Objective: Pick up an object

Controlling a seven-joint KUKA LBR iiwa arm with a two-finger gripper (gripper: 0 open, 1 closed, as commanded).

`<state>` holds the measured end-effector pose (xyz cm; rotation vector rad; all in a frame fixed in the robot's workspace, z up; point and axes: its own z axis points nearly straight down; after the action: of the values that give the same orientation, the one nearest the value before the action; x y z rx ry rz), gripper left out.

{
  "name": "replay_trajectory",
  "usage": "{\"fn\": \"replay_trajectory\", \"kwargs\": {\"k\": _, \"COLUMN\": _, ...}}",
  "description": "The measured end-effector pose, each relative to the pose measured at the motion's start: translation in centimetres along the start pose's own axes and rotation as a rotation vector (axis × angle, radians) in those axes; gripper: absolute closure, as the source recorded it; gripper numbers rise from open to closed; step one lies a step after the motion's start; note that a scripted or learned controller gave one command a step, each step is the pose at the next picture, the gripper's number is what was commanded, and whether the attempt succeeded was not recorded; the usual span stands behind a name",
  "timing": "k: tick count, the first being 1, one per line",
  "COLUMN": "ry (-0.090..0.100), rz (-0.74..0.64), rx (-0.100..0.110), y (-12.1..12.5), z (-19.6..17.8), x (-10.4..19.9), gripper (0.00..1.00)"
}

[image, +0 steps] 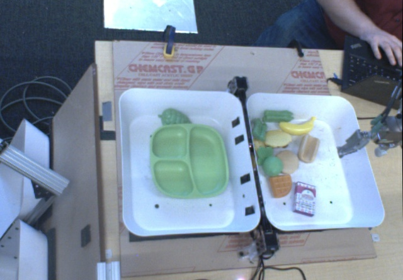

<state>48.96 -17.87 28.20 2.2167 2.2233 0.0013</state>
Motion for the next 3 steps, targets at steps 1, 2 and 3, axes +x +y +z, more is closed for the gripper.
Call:
{"fn": "replay_trajectory", "kwargs": {"k": 1, "ry": -0.001, "rz": -0.004, "rx": -0.004, "y": 0.1, "z": -1.1, "x": 0.0, "gripper": 1.0}}
{"fn": "replay_trajectory", "kwargs": {"k": 2, "ry": 0.005, "rz": -0.002, "rx": 0.011, "y": 2.2, "z": 17.5, "x": 2.9, "gripper": 1.0}}
{"fn": "replay_trajectory", "kwargs": {"k": 3, "ry": -0.001, "rz": 0.002, "rx": -0.004, "y": 0.3, "z": 10.2, "x": 3.2, "gripper": 1.0}}
